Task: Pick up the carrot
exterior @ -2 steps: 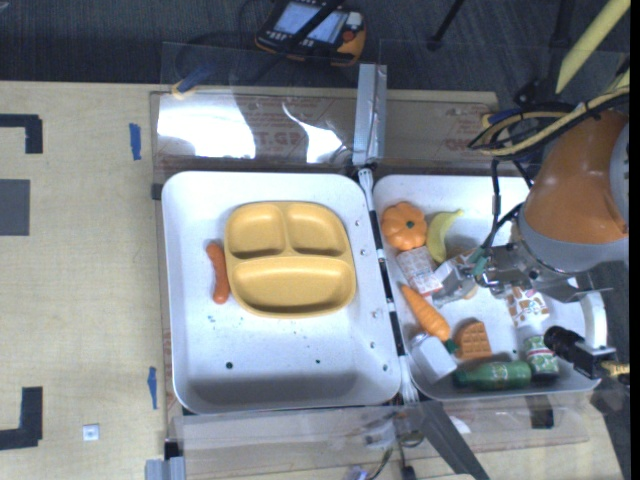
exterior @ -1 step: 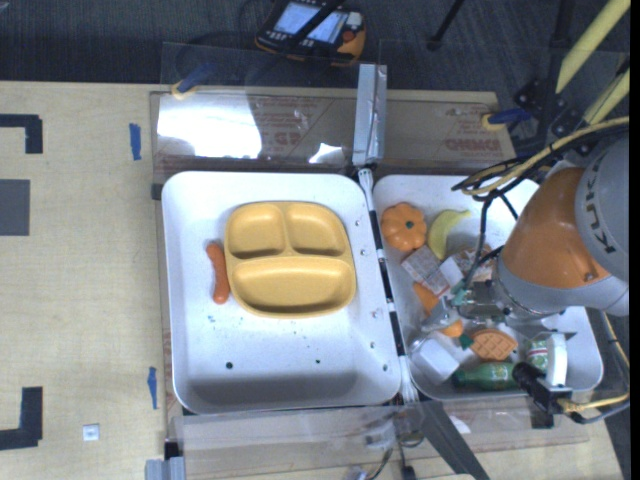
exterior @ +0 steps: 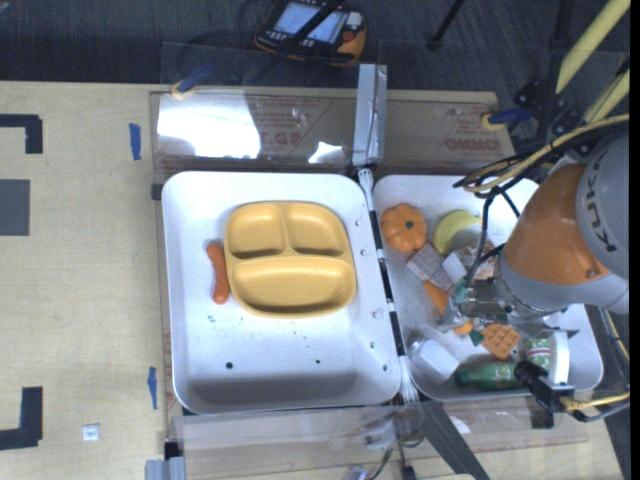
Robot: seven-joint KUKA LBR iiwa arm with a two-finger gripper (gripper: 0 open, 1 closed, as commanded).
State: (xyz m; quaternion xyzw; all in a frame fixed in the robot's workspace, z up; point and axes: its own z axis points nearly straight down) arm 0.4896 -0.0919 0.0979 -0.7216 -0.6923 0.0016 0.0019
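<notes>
Gripper [exterior: 468, 306] low in right bin [exterior: 585, 363], beside orange carrot [exterior: 436, 295]; finger state can't tell. Pumpkin [exterior: 405, 227] farther back.

A robotics lab, by the look of it. To the left of the gripper [exterior: 468, 303], a wooden bench [exterior: 80, 268] carries black marker shapes and blue tape tabs. Beyond it sit clear plastic screens [exterior: 260, 123], a handheld control pendant [exterior: 310, 26] on dark carpet, tripod legs [exterior: 455, 13] and loose cables [exterior: 520, 163].
</notes>
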